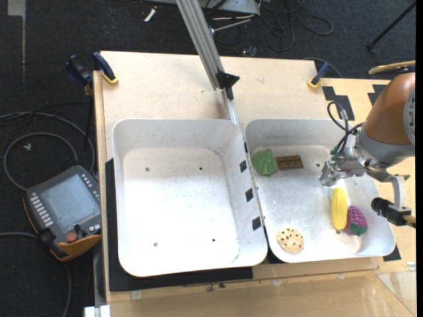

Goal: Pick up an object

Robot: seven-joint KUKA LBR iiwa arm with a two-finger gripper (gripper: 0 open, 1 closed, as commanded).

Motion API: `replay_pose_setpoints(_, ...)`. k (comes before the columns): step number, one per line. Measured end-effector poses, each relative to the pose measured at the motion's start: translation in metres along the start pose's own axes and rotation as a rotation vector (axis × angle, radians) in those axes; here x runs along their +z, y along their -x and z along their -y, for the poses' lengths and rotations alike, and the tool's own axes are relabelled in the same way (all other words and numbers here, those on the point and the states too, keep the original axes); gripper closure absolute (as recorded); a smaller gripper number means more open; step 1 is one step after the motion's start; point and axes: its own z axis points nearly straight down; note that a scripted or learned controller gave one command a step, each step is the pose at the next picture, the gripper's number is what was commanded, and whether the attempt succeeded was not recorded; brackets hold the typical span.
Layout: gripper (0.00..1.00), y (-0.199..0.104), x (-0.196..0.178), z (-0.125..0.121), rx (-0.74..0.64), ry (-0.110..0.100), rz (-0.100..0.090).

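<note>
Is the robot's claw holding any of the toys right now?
No toy shows between the fingers. The gripper hangs over the right bin, just above the yellow corn, which lies on the bin floor beside the purple grapes.

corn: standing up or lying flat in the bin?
Lying flat. The corn rests lengthwise on the floor of the right bin, beside the purple grapes.

Arm [390, 121] comes in from the right edge, orange band uppermost, grey wrist angled down and to the left. Gripper [329, 176] hangs at the wrist's lower-left end, tip pointing down. Cables loop along the wrist's left side; a black fitting sticks out at the lower right of the wrist.
</note>
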Motion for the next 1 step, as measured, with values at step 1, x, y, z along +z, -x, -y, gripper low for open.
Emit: replay_pose_setpoints(1,1.00,-0.0076,-0.0492,0.0041,-0.004,0.004,0.001)
